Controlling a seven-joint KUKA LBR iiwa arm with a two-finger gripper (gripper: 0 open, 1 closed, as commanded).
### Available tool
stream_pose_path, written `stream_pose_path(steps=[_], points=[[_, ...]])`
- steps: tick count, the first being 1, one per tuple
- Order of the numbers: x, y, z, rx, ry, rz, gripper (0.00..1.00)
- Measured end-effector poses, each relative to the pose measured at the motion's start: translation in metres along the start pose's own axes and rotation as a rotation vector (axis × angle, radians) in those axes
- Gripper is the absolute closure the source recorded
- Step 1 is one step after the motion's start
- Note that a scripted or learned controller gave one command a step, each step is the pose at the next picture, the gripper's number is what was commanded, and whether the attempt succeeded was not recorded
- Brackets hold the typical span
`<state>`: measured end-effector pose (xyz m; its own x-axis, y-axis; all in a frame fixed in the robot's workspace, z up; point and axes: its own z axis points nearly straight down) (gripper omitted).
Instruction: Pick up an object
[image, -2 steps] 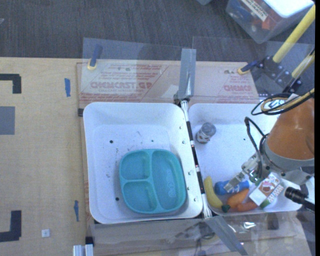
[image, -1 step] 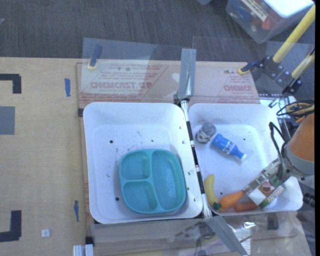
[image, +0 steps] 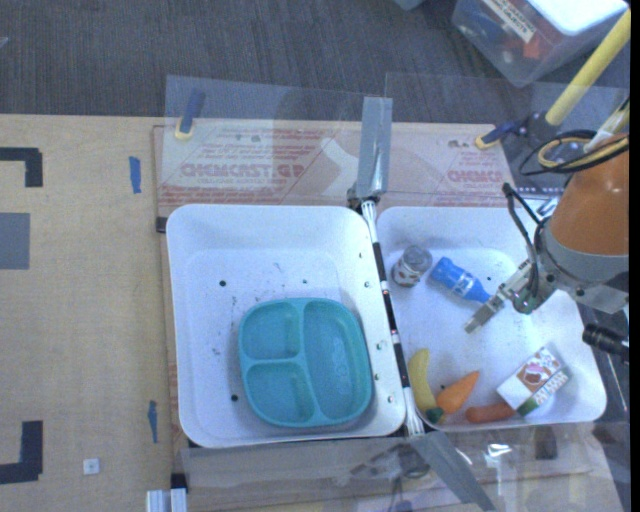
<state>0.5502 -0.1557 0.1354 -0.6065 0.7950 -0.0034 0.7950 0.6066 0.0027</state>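
Your jaws (image: 487, 315) hang over the middle of the right bin (image: 590, 400), slanting down and to the left from the wrist, and there is nothing between them; whether they stand wide or narrow I cannot tell from this angle. Everything worth picking lies in that bin. The blue bottle (image: 458, 278) lies on its side just to the far left of the jaws, with a small can (image: 410, 267) beside it near the divider. Along the near wall you have a banana (image: 421, 381), an orange carrot (image: 458, 391), a red piece (image: 490, 411) (too small to name) and a carton (image: 536, 381) tilted against the near right corner. The left bin (image: 200, 260) carries only a teal tray (image: 302, 363), flat and broad, a poor target for two fingers.

I would take the bottle: it is nearest the jaws and lies apart from its neighbours. Turn the wrist so the jaws close across its short side, not along its length, and centre on the body rather than the cap end, since a round body is likely to roll out of an off-centre pinch. Come straight down, low enough to reach past its widest part, and close before lifting. Keep clear of the can on the way in, and lift slowly so you can see whether the bottle comes up
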Motion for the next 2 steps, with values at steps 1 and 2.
stream_pose_path(steps=[1,2], points=[[-0.013,0.045,0.047,-0.004,-0.006,-0.034,0.00],[-0.015,0.046,0.036,-0.009,-0.012,-0.034,1.00]])
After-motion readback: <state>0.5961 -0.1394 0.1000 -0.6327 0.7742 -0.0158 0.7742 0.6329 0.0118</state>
